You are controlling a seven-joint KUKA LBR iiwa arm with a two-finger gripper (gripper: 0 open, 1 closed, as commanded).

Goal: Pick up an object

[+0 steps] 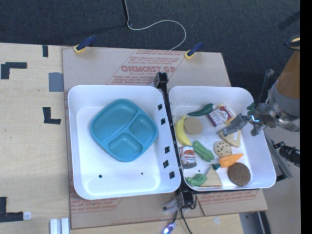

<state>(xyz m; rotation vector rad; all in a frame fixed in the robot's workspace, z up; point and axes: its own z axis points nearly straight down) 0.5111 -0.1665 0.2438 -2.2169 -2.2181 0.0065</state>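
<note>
On the left of the wooden bench [29, 130], the left white bin [80, 179] holds a blue divided plate [124, 129] lying flat near its middle. The two bins meet along a black centre seam, and the right white bin [263, 172] carries a heap of toy food. Nearest the seam lie a yellow banana [181, 132] and a small can [188, 156], with a round tan cookie [193, 126] just beside the banana. A green pepper [200, 110] lies near the bin's far side, and a green pickle [203, 151] lies below the cookie. A sandwich wedge with lettuce [207, 180] lies at the near edge. Further right are a red-and-white packet [220, 115], a chip cookie [222, 147], an orange carrot [230, 159] and a brown round patty [239, 174]. The gripper [239, 126] hangs over the bin's right part, above a cheese wedge [233, 139]; whether its fingers are spread or closed cannot be told.
</note>
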